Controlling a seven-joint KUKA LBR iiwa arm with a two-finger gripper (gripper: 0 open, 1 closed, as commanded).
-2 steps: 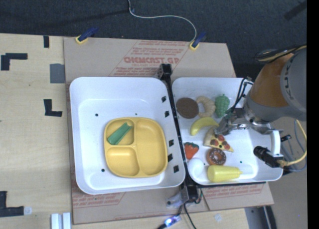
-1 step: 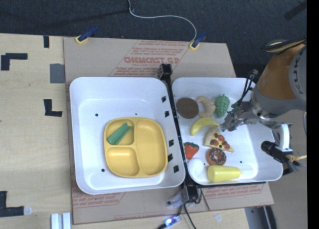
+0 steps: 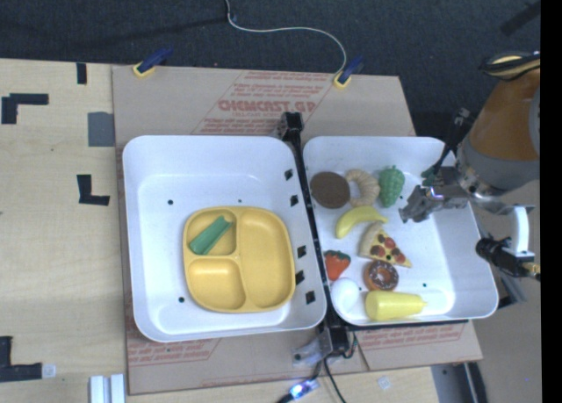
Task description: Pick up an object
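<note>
At the near edge of the right bin, a yellow corn cob is laid on its side, with a chocolate doughnut just behind it and a strawberry near the divider. Further back, a pizza slice and a banana are seen near mid-bin, then a brown disc, a beige ring-shaped pastry and a green leafy vegetable along the far side. In the left bin, a yellow divided plate is set, a green piece resting in its far-left compartment. The grey arm is extended in from the right, its wrist bent down over the right bin. The gripper is held low just right of the banana and green vegetable; nothing is seen between its fingers, and how far they are parted cannot be told.
</note>
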